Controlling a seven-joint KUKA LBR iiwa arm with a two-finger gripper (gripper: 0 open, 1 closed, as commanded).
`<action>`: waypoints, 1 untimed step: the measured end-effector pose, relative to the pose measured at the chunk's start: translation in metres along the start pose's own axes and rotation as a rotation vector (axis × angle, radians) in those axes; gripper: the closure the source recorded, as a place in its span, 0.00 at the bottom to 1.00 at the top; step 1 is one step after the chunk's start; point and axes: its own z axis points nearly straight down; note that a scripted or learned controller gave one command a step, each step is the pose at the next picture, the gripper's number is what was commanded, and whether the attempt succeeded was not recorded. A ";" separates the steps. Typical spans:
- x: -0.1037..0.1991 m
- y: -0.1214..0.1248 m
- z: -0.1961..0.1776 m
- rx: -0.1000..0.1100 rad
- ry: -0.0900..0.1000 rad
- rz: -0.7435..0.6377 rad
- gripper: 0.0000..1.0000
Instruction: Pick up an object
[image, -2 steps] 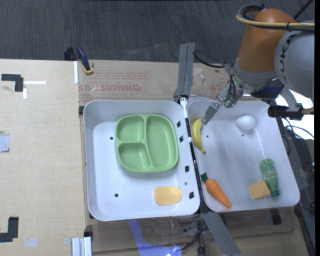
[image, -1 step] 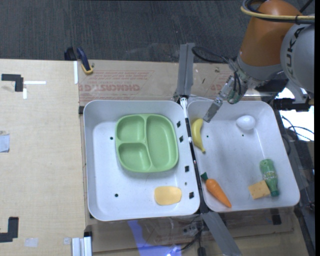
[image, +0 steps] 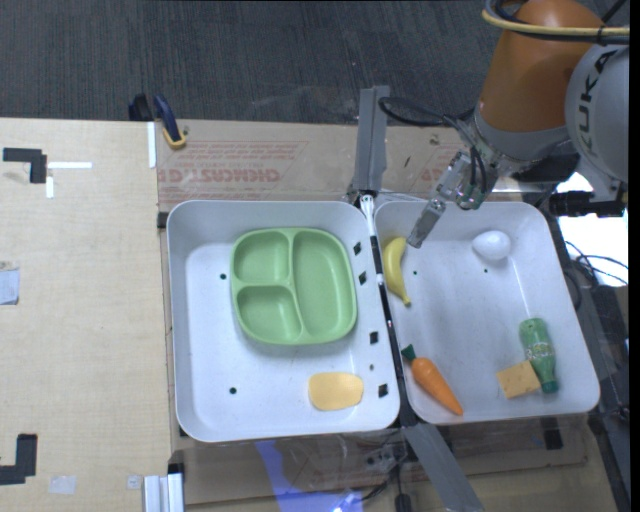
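Curved yellow banana (image: 397, 268) at right bin's (image: 470, 310) left wall, tool (image: 428, 222) just above it, finger spread indiscernible, tapered orange carrot (image: 437, 386), tan sponge block (image: 518, 381), green bottle (image: 538, 352), white egg-like object (image: 491, 243), left bin (image: 200, 330) with smooth green divided plate (image: 294, 286), flat yellow oval piece (image: 335, 391)

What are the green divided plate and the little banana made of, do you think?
The green divided plate looks like moulded plastic: one even pastel colour, rounded compartment ridges, soft sheen. The banana is probably a plastic toy, uniformly yellow and smooth, though the view leaves that open.
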 end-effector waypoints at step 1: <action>-0.008 -0.012 -0.020 -0.001 -0.002 0.006 0.00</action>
